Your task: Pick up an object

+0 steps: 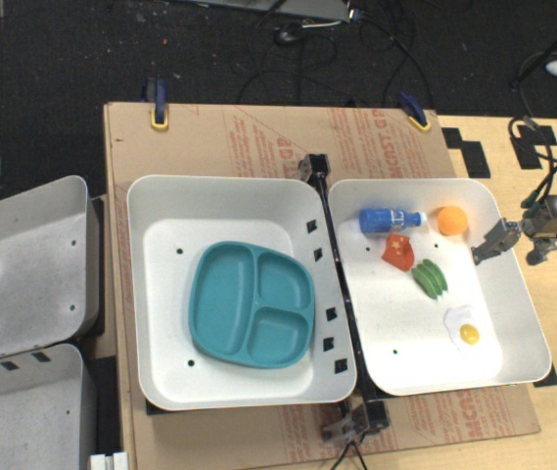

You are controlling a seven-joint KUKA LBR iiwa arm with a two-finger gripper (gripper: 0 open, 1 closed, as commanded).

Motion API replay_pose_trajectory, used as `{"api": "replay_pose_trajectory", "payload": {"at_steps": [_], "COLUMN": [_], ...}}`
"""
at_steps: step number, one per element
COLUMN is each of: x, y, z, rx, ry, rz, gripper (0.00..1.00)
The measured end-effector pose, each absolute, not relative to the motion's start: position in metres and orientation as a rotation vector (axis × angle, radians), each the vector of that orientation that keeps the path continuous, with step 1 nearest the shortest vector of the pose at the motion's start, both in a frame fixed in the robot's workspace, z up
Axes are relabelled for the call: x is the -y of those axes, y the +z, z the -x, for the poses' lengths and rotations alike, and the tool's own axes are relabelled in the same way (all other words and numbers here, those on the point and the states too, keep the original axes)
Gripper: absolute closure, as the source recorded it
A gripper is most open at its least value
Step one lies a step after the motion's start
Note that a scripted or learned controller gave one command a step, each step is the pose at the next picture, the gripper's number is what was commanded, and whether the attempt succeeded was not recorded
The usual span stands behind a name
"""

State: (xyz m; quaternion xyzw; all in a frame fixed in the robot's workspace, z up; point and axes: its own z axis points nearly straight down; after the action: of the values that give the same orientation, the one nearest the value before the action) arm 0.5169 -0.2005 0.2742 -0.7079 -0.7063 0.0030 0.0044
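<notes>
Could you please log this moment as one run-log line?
gripper: at right bin edge, holding nothing | nearest: orange | plate: left bin

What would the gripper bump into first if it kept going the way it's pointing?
Probably the green toy. The gripper sits at the right bin's edge, pointing left and slightly down in the picture. Its height is unclear, so it might pass above, or brush the red toy.

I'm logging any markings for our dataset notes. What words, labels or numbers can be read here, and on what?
Red printing on the cardboard sheet under the bins: runs at a slant and appears reversed, too blurred to read.
Label on the blue bottle: too small to read.
Teal divided tray, white bins: no text seen.
</notes>
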Motion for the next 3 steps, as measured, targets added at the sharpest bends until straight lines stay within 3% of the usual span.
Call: {"api": "replay_pose_trajectory", "payload": {"at_steps": [1, 3], "x": [0.2, 0.191], "y": [0.279, 0.175], "z": [-0.519, -0.514], "rx": [2.222, 2.217], "ry": [0.001, 0.003], "rz": [2.221, 2.22], "gripper": [0.0, 0.0]}}
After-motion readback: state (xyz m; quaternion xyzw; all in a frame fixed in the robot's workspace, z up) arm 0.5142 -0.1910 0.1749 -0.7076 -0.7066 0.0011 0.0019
